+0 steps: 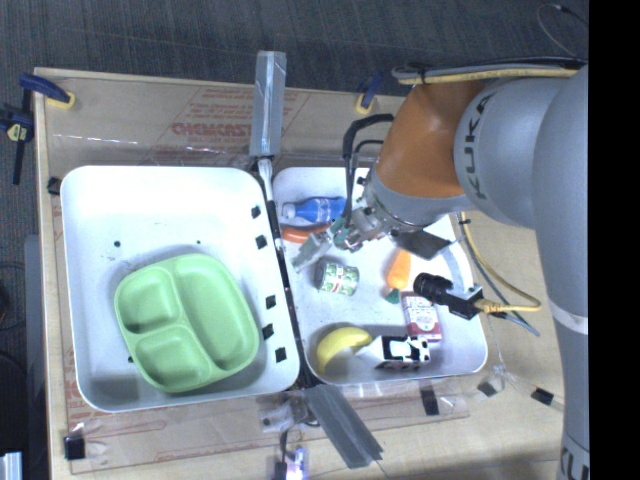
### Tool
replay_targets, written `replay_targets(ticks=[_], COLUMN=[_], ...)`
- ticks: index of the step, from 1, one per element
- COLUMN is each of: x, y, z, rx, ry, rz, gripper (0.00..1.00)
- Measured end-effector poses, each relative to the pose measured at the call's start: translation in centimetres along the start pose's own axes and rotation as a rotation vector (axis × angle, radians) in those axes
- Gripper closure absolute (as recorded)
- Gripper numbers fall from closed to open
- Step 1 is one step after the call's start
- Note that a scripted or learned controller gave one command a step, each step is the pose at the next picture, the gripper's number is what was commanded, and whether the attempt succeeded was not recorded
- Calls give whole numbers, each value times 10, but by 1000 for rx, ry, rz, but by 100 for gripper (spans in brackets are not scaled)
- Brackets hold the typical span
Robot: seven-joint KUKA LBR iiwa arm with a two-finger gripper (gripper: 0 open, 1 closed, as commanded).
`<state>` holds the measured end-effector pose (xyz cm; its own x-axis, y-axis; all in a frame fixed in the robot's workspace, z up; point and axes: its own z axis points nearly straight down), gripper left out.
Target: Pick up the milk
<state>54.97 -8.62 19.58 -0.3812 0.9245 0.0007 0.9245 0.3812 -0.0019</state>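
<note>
The grey arm with its orange band (430,148) reached in from the right and hung over the far part of the right bin (470,353). Its gripper (335,238) pointed left and slightly toward the near side, low over the bin floor near the divider between the two bins. The fingers looked slightly apart with nothing between them, though they were small and partly lost against the clutter, so that reading is not firm.

The milk (405,350), a small carton patterned in black and white, lay at the near edge of the right bin, well apart from the gripper. Just to its left lay a yellow banana (340,346), and just beyond it on the far side stood a red and white carton (421,318). A small green can (338,278) lay on its side just near of the gripper. A blue bottle (312,210) rested by the bin's far wall, beside the gripper, with an orange carrot (297,234) just near of it. Another orange piece (399,268) lay right of the can.

The left bin (90,198) held a green divided tray (185,320) on its near half.
</note>
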Motion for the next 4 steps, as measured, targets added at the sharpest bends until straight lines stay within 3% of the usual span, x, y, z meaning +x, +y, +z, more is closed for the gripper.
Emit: replay_targets(ticks=[1, 2, 3, 4], x=[0, -39, 19, 58], y=[0, -54, 13, 16], z=[0, 82, 4, -67], rx=[0, -15, -1, -3], ry=[0, -9, -1, -3], rz=[0, 124, -136, -435], gripper=[0, 0, 0, 0])
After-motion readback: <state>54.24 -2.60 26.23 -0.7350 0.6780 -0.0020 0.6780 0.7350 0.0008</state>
